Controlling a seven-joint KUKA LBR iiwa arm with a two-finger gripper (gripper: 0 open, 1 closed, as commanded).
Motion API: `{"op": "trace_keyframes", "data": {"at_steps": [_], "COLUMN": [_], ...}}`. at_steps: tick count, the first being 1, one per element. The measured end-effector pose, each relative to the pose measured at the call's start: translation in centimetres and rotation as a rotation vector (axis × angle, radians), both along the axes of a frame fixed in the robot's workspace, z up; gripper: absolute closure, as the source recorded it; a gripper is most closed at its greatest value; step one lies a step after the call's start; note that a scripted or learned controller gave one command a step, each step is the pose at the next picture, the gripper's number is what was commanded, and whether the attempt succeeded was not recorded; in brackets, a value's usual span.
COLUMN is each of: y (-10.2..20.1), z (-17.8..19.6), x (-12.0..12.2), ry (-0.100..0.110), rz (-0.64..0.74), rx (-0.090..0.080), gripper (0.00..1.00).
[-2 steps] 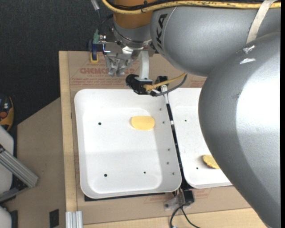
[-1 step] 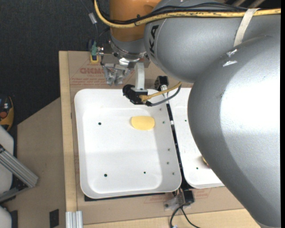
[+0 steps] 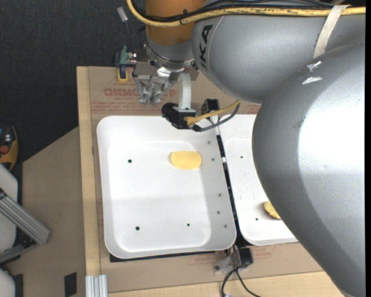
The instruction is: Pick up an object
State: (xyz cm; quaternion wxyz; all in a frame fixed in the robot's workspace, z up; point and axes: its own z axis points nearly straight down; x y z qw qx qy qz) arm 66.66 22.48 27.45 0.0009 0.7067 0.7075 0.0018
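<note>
Yellow, flat oval disc, seemingly smooth, in left bin.

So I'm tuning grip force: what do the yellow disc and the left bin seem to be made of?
The yellow disc looks like soft foam or rubber: matte, pale, rounded edge, no glint, though hard plastic is possible. The left bin looks like smooth moulded white plastic, with rounded corners and a faint sheen.

The grey arm reached in from the right, large in the foreground. Its orange band sat above the wrist. The tool pointed downward.
</note>
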Motion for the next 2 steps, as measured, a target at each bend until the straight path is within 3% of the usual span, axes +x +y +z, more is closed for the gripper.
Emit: {"op": "trace_keyframes", "data": {"at_steps": [1, 2], "y": [0.0, -0.1], "z": [2.6, -1.5], "x": [-0.7, -1.6], "ry": [-0.001, 0.01], "rz": [0.0, -0.003], "rx": [0.001, -0.003], "gripper": [1.0, 1.0]}}
